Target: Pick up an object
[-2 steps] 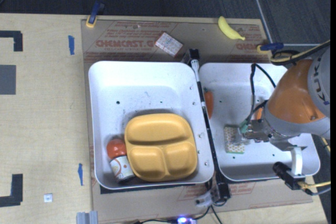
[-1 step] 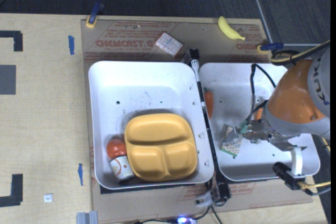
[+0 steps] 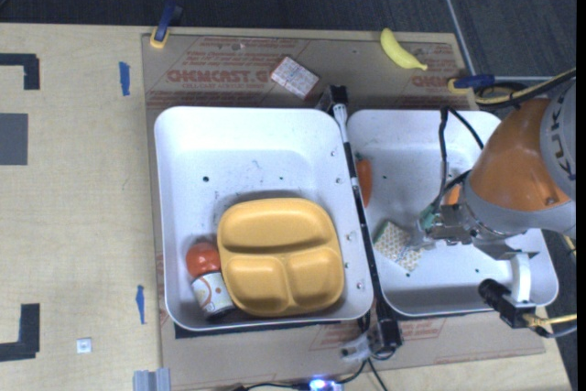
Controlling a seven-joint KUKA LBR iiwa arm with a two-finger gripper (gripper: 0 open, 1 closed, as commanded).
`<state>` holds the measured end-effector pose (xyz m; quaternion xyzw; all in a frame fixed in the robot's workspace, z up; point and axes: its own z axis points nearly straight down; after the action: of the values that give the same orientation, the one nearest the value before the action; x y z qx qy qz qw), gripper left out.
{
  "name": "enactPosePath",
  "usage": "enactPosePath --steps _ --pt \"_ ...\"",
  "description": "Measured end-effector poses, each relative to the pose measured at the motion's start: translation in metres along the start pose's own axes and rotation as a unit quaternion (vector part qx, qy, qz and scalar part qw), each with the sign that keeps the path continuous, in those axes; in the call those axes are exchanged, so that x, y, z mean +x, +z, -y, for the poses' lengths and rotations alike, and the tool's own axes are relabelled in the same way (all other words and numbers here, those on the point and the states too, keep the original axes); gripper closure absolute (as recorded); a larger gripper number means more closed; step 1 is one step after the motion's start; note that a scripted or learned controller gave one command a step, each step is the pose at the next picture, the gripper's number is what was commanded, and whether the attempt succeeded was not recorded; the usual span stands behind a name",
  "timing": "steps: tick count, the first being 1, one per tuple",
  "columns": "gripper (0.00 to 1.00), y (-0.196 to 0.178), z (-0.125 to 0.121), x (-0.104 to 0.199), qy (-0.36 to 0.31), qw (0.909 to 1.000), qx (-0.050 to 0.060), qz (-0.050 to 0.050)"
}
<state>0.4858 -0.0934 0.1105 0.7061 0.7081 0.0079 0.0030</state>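
Left bin (image 3: 174, 197) carries a yellow divided tray (image 3: 277, 252) beside a small orange-topped toy (image 3: 207, 275). Over in the right bin (image 3: 403, 142), the gripper (image 3: 430, 229) hovers by a patterned cloth square (image 3: 396, 244); claw state, cannot tell. Approach underway, I'd say: next, descend and close.

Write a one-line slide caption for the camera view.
KUKA arm reaches into the right bin near a patterned card; yellow tray fills the left bin.

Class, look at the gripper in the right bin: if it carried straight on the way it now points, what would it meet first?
Most likely the patterned cloth, which lies just left of the gripper on the right bin floor; depth is unclear from above.
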Motion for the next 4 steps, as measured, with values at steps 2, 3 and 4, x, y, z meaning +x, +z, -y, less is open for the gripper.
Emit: enactPosePath --steps 2,3,4 --pt "0.0 0.026 -0.085 -0.011 0.001 1.0 0.006 0.004" --pt "0.0 0.025 -0.003 -0.016 0.002 1.0 0.007 0.004" --pt "1.0 0.014 -0.005 -0.016 0.002 1.0 0.004 0.004"
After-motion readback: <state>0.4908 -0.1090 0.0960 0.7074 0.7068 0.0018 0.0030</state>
